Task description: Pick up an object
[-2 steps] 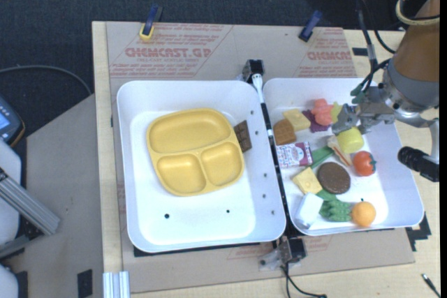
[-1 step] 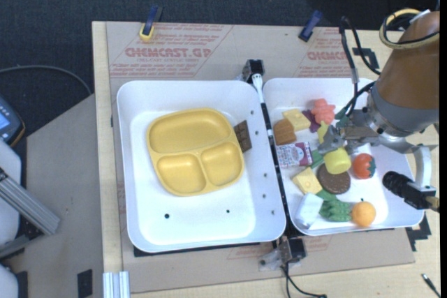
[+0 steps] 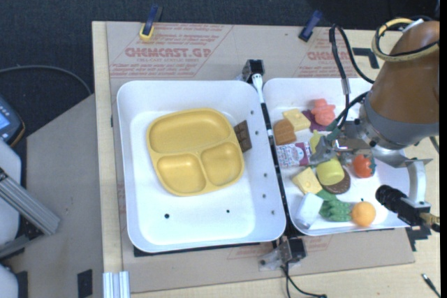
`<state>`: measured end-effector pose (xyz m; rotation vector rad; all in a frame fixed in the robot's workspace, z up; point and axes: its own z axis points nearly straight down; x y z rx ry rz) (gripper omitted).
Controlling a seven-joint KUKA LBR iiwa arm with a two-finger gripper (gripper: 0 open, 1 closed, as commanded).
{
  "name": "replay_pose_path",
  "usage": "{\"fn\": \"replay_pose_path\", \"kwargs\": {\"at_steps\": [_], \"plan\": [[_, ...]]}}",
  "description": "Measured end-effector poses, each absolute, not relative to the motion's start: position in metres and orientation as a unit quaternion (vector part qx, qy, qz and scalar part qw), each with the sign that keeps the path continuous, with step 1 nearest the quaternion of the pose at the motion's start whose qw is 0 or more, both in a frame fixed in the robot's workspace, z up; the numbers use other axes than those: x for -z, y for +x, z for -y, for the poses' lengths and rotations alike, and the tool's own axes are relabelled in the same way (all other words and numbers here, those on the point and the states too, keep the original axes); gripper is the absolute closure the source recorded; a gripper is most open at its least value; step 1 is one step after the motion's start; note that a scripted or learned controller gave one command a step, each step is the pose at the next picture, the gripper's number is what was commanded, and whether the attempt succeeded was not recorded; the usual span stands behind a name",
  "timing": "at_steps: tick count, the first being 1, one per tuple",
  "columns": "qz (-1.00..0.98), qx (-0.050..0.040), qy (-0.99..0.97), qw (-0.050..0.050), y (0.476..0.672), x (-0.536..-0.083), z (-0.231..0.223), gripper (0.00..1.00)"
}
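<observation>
My arm (image 3: 408, 91) reaches in from the right and bends down over the right bin (image 3: 274, 91), its orange band (image 3: 412, 73) sitting broad above the grey wrist, which tilts toward the middle of the bin. My fingers (image 3: 336, 147) hang low over the heap of toy food, just above the yellow-green fruit (image 3: 330, 169), and I cannot tell whether they are spread or closed, nor whether anything sits between them. Black cables (image 3: 342, 70) loop from the wrist up toward the back of the counter (image 3: 174, 45).

The pile lies crowded around that spot: a pink piece (image 3: 322, 112) and a yellow block (image 3: 296, 119) toward the far wall, a brown bun (image 3: 283, 131) beside them, a purple-and-white packet (image 3: 293, 153) near the divider. Closer to the near wall sit a yellow wedge (image 3: 306, 181), a dark brown round piece (image 3: 339, 186) touching the fruit, a green leafy piece (image 3: 335, 209), an orange ball (image 3: 363, 213) and a red tomato (image 3: 362, 165) partly under my wrist.

The left bin (image 3: 140, 220) carries a yellow divided tray (image 3: 192, 150), lying flat, with a small brown block (image 3: 243, 136) at its right edge.
</observation>
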<state>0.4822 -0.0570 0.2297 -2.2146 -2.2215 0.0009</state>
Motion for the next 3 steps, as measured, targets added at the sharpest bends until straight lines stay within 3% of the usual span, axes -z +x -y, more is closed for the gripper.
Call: {"fn": "replay_pose_path", "kwargs": {"at_steps": [1,3], "plan": [[0.707,-0.0010,-0.708,0.002,0.494,-0.216,0.069,1.00],[0.708,0.0009,-0.706,-0.001,0.496,-0.230,0.054,1.00]]}}
